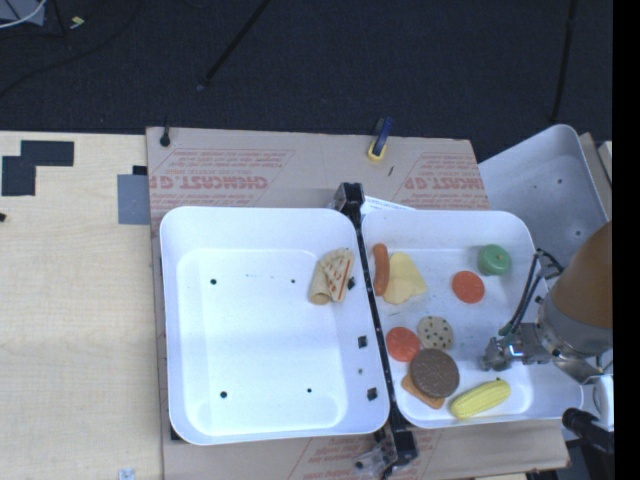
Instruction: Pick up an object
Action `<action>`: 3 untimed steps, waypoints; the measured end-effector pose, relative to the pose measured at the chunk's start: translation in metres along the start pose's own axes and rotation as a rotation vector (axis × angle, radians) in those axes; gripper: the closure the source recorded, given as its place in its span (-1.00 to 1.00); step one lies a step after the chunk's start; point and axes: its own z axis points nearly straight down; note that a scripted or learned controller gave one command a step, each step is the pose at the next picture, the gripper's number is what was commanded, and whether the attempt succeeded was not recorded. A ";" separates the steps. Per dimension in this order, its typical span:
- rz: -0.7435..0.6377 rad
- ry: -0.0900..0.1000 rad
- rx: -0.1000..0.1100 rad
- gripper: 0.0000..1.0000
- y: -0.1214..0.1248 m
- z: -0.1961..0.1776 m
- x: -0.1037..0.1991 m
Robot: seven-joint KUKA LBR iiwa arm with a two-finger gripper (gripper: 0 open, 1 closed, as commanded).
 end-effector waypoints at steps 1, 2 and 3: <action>-0.006 -0.001 -0.004 1.00 0.061 0.000 0.034; -0.009 -0.001 -0.009 1.00 0.115 -0.098 0.091; -0.019 0.005 -0.011 1.00 0.155 -0.187 0.264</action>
